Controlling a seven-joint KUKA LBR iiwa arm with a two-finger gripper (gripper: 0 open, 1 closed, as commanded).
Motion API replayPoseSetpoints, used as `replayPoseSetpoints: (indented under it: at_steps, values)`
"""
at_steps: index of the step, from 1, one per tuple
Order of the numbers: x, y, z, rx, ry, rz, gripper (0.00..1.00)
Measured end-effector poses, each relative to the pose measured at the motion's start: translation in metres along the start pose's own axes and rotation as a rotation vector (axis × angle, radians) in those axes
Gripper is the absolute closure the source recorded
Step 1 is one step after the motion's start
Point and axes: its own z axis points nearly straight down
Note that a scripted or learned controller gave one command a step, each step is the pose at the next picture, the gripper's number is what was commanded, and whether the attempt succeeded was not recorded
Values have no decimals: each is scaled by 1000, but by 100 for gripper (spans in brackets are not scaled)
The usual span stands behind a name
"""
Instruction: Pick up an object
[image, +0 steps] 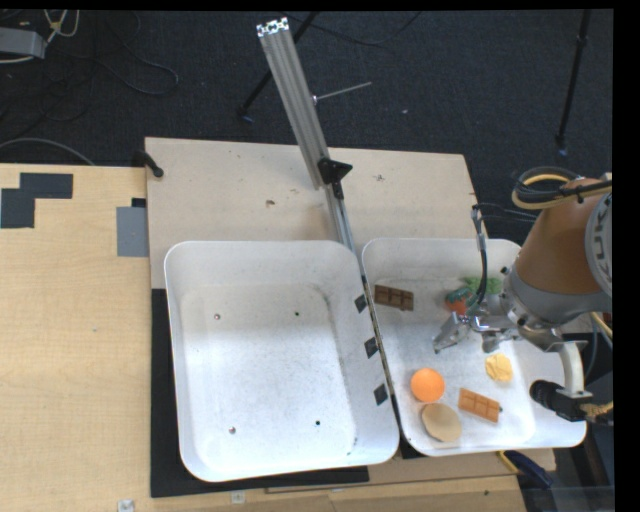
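The right bin (395, 330) holds several small items: a brown chocolate-like bar (393, 297) near its left wall, an orange ball (428, 385), a beige rounded piece (441, 423), an orange-brown block (479, 405), a yellow lump (499, 369) and a red and green item (463, 293). My gripper (449, 334) reaches in from the right and hangs low over the middle of this bin, between the red and green item and the orange ball. Nothing shows between its fingers.
The left bin (200, 300) lies beside the right one, with a row of black clips (371, 347) along the shared wall. A slanted aluminium post (300, 110) rises behind the bins. The arm's orange band (560, 250) hangs over the right bin's far right side.
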Motion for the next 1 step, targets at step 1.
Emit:
replayPoseSetpoints:
  at_steps: [1]
  values:
    - [0,1,42,-10,-2,1,0]
